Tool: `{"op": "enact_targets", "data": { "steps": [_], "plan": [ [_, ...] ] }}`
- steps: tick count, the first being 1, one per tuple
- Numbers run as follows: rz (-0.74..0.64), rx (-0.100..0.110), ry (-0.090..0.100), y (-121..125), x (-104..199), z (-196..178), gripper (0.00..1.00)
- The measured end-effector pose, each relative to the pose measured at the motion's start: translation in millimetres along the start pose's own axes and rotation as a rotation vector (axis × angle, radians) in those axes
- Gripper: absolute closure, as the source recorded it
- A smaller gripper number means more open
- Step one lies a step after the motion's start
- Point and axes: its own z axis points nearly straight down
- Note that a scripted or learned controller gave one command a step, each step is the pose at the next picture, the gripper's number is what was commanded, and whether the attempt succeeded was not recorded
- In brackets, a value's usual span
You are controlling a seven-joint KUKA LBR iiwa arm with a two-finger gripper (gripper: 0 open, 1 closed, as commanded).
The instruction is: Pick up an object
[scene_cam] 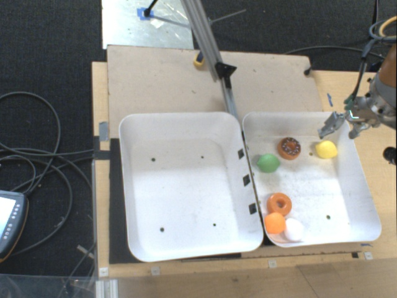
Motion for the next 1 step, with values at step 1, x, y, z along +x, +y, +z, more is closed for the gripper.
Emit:
{"op": "enact_targets", "data": {
  "steps": [1],
  "plan": [
    [-0.002,-0.004,-0.002,0.9,0.2,-2.8,0.0]
  ]
}}
